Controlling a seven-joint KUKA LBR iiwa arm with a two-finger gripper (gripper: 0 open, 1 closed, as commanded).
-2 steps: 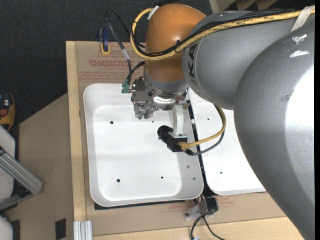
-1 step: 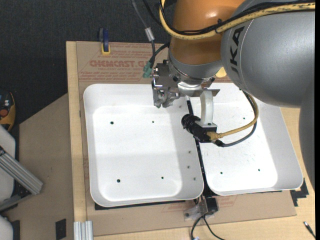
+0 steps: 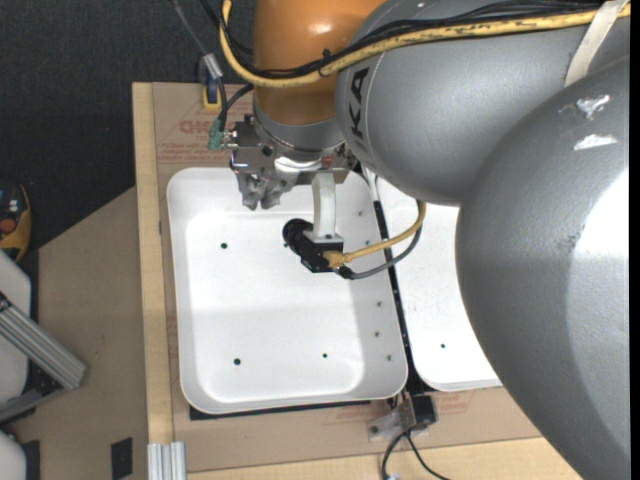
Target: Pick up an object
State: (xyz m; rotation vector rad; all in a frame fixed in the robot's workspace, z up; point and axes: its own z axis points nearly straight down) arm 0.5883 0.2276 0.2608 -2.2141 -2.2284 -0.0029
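My gripper (image 3: 259,196) hangs over the back part of the left white bin (image 3: 270,353), close to its far wall and pointing down at the bin floor. The grey arm with its orange band (image 3: 310,28) reaches in from the right and covers the back of both bins. Whatever lies under the arm and wrist is hidden from me. The bin floor I can see around the gripper is plain white with a few small dark dots.
The right white bin (image 3: 450,363) is mostly covered by the arm; only its near left corner shows. Both bins rest on a brown cardboard sheet (image 3: 150,218). A metal rail (image 3: 40,343) lies off the bench at the left.
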